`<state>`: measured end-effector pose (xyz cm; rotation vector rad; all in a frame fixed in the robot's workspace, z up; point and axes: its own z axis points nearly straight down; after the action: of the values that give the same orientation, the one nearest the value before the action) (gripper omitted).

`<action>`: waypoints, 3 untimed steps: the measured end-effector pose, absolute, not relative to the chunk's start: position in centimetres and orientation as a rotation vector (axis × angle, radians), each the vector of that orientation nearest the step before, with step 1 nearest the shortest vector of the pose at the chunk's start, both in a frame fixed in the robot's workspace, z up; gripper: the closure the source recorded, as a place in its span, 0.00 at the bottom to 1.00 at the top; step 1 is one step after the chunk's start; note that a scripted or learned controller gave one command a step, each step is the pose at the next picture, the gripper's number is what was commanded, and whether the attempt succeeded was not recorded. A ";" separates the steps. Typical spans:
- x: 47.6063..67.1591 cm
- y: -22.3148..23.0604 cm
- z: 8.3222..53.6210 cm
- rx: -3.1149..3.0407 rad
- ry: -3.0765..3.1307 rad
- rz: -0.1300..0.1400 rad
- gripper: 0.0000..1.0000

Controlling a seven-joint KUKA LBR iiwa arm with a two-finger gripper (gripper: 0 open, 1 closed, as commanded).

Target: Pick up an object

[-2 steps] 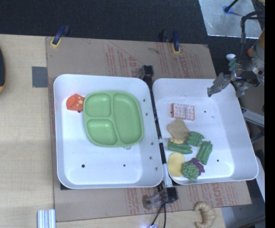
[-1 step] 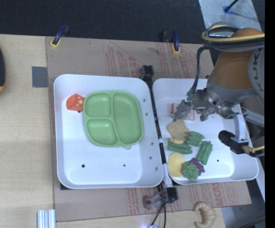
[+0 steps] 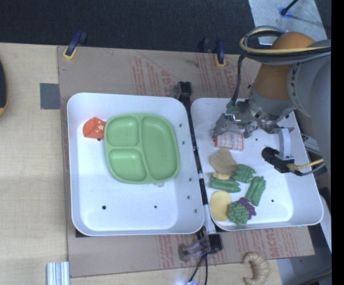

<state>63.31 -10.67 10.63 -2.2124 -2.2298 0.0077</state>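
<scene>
The gripper (image 3: 238, 125) hangs over the right bin (image 3: 299, 209) at 12 o'clock, its fingers' state impossible to tell. A red-and-white packet (image 3: 229, 140) lies partly hidden beneath it. Toy food (image 3: 237, 189) clusters at 7 o'clock. The green tray (image 3: 142, 148) half-hides a red object (image 3: 92, 127).

Even, bright overhead light, slightly soft picture.
The white bins (image 3: 88, 212) are almost overexposed; the green tray (image 3: 142, 147) casts a faint shadow, and fine details look a little blurred.
</scene>
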 end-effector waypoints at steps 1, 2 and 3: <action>53.2 -10.7 9.4 -2.220 -2.221 0.002 0.00; 58.4 -9.9 9.4 -2.216 -2.231 -0.003 0.00; 61.9 -11.5 10.2 -2.217 -2.229 -0.001 0.00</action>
<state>61.93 -11.50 10.25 -2.2166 -2.2291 -0.0011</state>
